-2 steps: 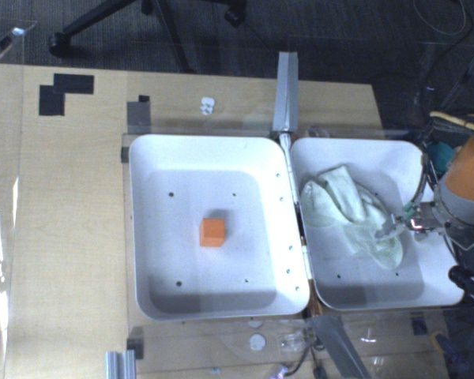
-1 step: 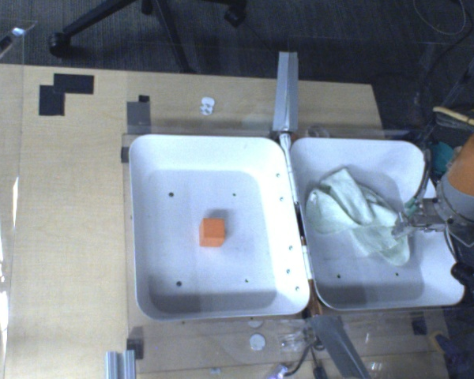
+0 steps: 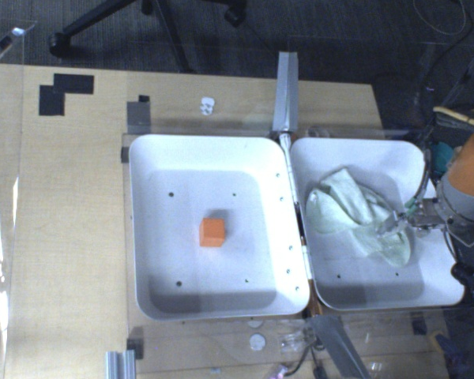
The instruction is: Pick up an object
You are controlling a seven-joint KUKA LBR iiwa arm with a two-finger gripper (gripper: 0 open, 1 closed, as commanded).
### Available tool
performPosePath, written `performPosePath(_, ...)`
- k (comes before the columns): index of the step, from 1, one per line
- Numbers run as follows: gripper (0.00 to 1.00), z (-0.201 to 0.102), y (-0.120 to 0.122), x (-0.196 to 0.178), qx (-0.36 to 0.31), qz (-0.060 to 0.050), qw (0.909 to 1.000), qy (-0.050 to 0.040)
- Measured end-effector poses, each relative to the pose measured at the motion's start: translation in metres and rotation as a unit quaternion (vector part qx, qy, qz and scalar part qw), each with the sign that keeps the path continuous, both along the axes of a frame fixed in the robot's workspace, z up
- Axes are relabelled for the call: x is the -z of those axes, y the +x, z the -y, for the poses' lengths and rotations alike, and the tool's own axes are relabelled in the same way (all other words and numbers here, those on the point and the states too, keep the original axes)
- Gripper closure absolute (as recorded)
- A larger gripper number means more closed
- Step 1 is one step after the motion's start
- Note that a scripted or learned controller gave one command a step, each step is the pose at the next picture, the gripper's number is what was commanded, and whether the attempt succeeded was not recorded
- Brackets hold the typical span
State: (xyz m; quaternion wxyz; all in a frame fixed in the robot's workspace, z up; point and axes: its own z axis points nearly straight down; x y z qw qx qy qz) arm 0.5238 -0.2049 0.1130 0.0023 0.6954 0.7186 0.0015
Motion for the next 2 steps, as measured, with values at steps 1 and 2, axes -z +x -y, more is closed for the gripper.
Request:
performPosePath(1, 1.00, -0.001, 0.002, -0.010, 0.000, 0.002, 1.0000, -0.0005)
performPosePath(2, 1.00, 0.001, -0.009, -0.057, 0.016, -0.001, 0.9999, 0.0000)
